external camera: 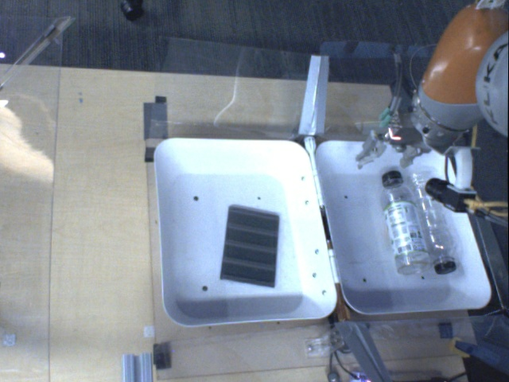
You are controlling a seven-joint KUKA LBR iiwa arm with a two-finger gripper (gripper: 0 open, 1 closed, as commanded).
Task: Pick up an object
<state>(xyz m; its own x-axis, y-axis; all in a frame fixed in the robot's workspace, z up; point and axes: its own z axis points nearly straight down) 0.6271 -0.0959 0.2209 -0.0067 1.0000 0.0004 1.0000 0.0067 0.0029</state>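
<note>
Two clear plastic bottles lie side by side in the right bin: one with a white label and its black cap toward the back, the other with its black cap toward the front right. A dark ribbed rectangular block lies flat in the left bin. My gripper hangs over the back of the right bin, just above the labelled bottle's cap, with its two fingers spread apart and nothing between them.
A metal divider post rises at the back between the two bins. A clear panel stands at the left over the wooden bench. Cables and a black-and-yellow fitting sit by the right bin's right rim.
</note>
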